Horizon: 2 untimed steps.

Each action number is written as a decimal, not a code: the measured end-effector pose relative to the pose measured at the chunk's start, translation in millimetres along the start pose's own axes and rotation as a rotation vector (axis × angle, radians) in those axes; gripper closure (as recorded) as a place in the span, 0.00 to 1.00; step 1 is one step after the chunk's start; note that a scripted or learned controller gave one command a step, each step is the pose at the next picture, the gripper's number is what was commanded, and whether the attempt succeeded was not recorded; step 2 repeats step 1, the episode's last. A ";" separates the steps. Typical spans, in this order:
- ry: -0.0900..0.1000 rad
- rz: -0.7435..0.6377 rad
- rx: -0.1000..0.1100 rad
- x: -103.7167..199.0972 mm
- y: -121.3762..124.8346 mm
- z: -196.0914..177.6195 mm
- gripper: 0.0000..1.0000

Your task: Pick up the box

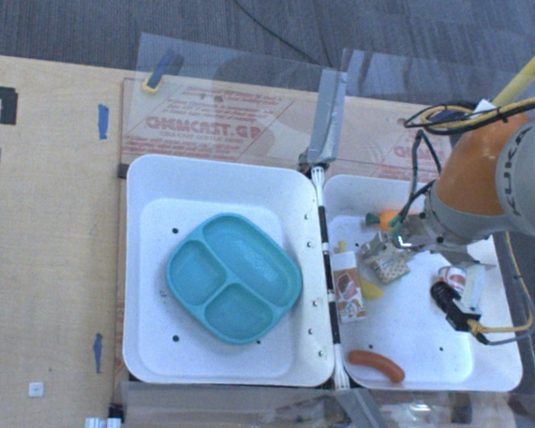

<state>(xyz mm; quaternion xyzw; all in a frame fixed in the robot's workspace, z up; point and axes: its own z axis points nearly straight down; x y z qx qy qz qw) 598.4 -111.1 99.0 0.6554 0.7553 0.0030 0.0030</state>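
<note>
A small oblong box (348,287) with a white, brown and red label lies flat in the right bin (441,366), along its left wall. My gripper (398,242) hangs over the middle of that bin, up and to the right of the box. A speckled grey-beige packet (388,263) sits right at the gripper's tip, tilted. I cannot tell whether the packet is gripped or only lies under the tip. The box itself is apart from the gripper and rests on the bin floor.
A teal divided plate (234,277) lies in the left bin (147,197). In the right bin, a sausage (376,365) lies near the front wall, a small orange and green item (381,217) at the back, and a red and white thing (454,274) to the right.
</note>
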 end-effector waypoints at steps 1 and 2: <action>0.000 -0.026 0.007 65.8 -11.0 -85.6 1.00; 0.000 -0.026 0.007 65.8 -11.0 -85.6 1.00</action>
